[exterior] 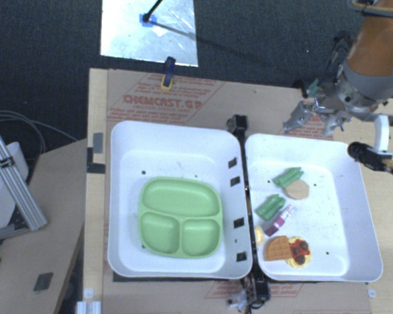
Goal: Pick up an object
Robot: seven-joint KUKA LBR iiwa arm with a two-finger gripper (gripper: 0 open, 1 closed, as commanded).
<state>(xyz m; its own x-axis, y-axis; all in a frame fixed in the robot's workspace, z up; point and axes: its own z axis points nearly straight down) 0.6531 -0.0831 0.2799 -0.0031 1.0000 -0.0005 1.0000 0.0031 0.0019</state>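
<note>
The arm (pixel 382 45) comes in at the top right, its orange band above a grey wrist. The claw (pixel 312 117) hangs over the bench just past the far edge of the right bin (pixel 362 216), near that bin's far left corner. Its fingers look spread and nothing sits between them, so it reads as released.

2 white bins lie side by side on the bench. The left bin (pixel 125 182) holds 1 green tray (pixel 179 217) with 3 compartments, lying near the bin's middle, towards the near edge.

The toys are all in the left half of the right bin. A green piece (pixel 288 176) lies touching a tan disc (pixel 298 190) towards the far side. Nearer the middle is a second green piece (pixel 270 206), and just beside it a small purple piece (pixel 279 220). Close to the near edge lies a waffle (pixel 278 247) touching a red and yellow piece (pixel 299 251). The claw is well apart from all of them.
</note>
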